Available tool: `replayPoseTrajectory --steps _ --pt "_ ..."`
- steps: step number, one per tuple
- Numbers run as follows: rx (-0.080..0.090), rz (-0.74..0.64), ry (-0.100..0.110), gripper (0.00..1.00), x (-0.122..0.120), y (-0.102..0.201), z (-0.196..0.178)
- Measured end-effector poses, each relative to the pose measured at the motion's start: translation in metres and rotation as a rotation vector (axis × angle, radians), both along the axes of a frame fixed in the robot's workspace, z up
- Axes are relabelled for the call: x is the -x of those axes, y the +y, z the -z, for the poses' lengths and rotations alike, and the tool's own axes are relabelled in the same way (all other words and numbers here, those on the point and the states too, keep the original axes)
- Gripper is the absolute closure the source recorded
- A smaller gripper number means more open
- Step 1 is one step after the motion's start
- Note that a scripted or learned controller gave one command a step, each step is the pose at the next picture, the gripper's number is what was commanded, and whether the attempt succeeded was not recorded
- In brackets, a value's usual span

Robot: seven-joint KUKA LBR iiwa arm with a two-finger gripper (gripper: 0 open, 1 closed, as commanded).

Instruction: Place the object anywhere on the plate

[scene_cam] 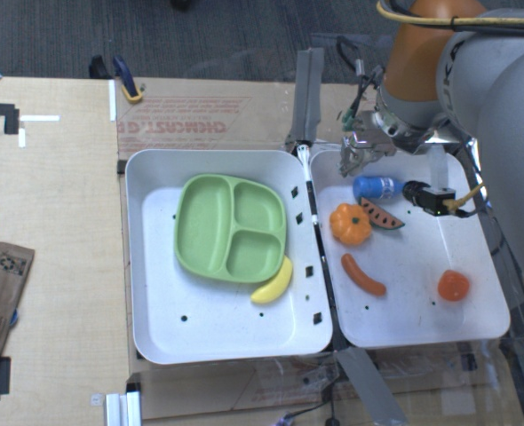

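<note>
Camera view: claw (358, 155) over the right bin's (475, 322) far left corner, just above a blue bottle (374, 187); impossible to tell whether spread or pressed together. Alongside in that bin: small orange pumpkin (351, 224), watermelon slice (382, 214), sausage (363, 273), red-orange ball (454, 286). In the left bin (155, 327), a green sectioned plate (229, 227) (banana (274, 282) touching its near right edge).

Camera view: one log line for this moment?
gripper: above blue bottle, right bin | banana: against green plate, left bin | placement: not done
</note>
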State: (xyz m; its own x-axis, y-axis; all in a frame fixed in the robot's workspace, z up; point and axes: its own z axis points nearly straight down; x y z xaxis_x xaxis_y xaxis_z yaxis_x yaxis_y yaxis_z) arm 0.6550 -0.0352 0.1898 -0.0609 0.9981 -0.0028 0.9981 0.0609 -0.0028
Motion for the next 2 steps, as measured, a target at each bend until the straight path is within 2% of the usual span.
replayPoseTrajectory --steps 1,2 --pt "-0.002 -0.15 0.001 1.0 0.021 0.1 0.0" --pt "0.001 0.123 0.0 1.0 -0.004 0.048 0.0"
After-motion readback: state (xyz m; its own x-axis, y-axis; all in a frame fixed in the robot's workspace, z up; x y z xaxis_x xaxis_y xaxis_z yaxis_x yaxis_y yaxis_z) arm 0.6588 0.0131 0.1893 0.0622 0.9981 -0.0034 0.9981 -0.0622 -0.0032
